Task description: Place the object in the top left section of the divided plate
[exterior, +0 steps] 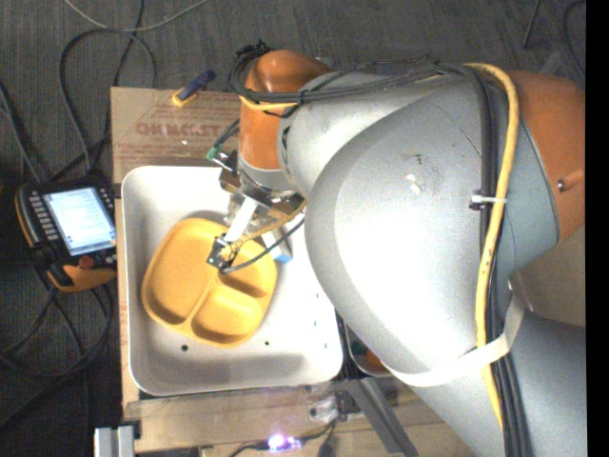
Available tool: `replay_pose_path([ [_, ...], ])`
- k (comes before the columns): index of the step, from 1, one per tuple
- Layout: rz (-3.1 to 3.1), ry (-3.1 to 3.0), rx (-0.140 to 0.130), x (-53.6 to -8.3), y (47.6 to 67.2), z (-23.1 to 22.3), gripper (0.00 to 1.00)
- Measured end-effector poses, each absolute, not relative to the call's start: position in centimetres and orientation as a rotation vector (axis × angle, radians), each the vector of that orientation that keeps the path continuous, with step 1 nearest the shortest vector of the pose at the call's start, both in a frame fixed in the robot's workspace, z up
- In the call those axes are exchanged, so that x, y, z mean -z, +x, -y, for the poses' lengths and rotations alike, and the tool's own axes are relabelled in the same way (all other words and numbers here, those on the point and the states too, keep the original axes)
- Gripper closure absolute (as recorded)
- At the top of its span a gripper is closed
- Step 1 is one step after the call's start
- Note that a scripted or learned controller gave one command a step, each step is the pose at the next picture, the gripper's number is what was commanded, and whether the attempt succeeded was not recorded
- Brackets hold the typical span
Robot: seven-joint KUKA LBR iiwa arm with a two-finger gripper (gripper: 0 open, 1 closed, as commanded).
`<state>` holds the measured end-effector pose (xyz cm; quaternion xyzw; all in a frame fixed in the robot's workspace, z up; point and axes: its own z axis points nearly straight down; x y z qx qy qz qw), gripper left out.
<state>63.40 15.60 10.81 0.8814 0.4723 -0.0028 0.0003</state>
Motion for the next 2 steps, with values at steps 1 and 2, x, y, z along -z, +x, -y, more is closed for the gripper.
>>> replay_pose_path([
  [1, -1.577, 2.715, 0.008, -18.3, 66.8, -9.5, 1.0],
  [2, -1.695, 2.648, 0.009, -19.0, 54.5, -9.0, 1.0],
])
